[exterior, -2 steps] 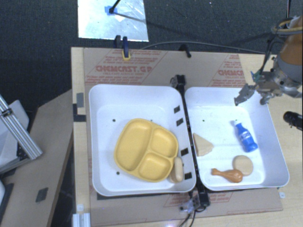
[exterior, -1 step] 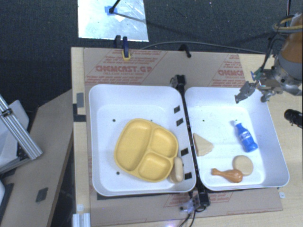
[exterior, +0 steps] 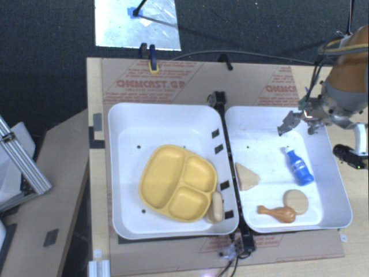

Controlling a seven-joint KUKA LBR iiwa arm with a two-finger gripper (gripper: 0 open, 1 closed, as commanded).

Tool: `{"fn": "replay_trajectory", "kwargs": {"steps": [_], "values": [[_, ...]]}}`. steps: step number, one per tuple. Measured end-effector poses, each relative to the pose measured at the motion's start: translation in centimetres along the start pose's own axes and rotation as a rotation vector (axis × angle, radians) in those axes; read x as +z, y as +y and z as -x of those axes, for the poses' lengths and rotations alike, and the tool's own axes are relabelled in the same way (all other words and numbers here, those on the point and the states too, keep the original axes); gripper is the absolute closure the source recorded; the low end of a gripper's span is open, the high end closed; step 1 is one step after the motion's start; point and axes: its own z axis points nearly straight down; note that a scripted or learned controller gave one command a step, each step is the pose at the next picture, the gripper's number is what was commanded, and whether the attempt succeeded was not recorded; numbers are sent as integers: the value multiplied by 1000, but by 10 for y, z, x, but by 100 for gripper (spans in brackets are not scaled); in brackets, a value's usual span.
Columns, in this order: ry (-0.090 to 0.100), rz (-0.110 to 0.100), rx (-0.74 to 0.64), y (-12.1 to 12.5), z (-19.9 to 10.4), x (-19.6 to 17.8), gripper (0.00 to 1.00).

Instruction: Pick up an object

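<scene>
I am looking down on the two bins and reading them from the far left across to the gripper (exterior: 300, 122), which is hanging over the upper right part of the right bin (exterior: 328, 172).

Farthest from the gripper, well off to its left and lower down, a yellow divided plate (exterior: 179, 182) is lying in the left bin (exterior: 124, 154), with a small pale bread roll (exterior: 216, 206) touching its lower right edge and sitting against the bin wall. A black divider strip (exterior: 228, 160) is running between the two bins.

Nearer the gripper, in the right bin, a pale wedge of cheese (exterior: 247, 176) is lying below and to the left of it. Further below, a brown drumstick (exterior: 278, 213) is resting near the front wall, just beside a round tan biscuit (exterior: 296, 201), and the two seem to be touching. The blue bottle (exterior: 299, 167) is lying on its side closest to the gripper, just below it and slightly to the right, clearly apart from it.

I am seeing nothing between the fingers; whether they are spread or closed I cannot tell from this angle. The gripper is not touching any object. Nothing is standing between it and the bottle.
</scene>
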Motion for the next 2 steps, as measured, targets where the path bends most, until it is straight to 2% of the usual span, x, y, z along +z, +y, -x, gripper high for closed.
{"fn": "replay_trajectory", "kwargs": {"steps": [2], "values": [[0, 1, 0, 6, 5, 87, 0]]}}
